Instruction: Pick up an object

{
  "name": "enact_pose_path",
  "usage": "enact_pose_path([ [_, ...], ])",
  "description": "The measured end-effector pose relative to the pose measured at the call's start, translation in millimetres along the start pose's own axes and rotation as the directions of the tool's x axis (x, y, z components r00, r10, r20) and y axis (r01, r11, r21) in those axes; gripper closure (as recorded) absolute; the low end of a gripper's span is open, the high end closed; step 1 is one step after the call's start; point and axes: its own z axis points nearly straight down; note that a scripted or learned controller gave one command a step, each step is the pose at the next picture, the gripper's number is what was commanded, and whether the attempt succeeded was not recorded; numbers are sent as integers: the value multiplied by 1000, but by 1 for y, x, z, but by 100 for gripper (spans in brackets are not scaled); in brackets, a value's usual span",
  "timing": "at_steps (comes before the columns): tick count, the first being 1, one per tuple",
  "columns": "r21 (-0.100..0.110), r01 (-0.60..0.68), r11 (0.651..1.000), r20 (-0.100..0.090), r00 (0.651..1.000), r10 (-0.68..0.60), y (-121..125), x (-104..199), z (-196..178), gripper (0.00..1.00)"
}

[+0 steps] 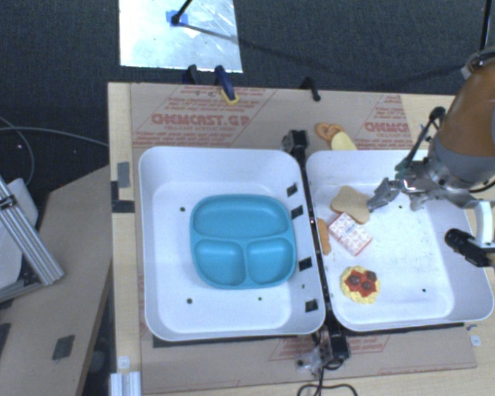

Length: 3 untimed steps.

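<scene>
Camera view. Nearest the lens, at the front of the right bin (470, 304), we noted a small round yellow piece with a red top (360, 285). Behind it lay a pink-and-white checked block (349, 233), then a tan bread-shaped piece (351, 203), with a thin orange stick (323, 236) along the divider between the bins. The left bin (161, 221) carried a blue sectioned tray (243, 242).

The tool (385, 195) hung low over the right bin, at the end of the arm that entered from the right. Its tip sat just beside the bread piece, on that piece's right edge; we could not tell touching from apart. Finger spread: we could not tell, and we saw nothing held between them.

Key relation: the bread piece lay immediately left of the tool, slightly toward the front. We judged it the likeliest target, needing only a short leftward shift before closing.
</scene>
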Motion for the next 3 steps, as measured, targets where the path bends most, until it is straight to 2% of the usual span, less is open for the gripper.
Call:
enact_pose_path([
  [1,-1,0,1000,0,1000,0,13,-4,-32,0],
  [2,10,-8,1000,-3,1000,8,-93,-34,4,0],
  [3,-7,2,1000,3,1000,-2,-53,-29,-86,0],
])
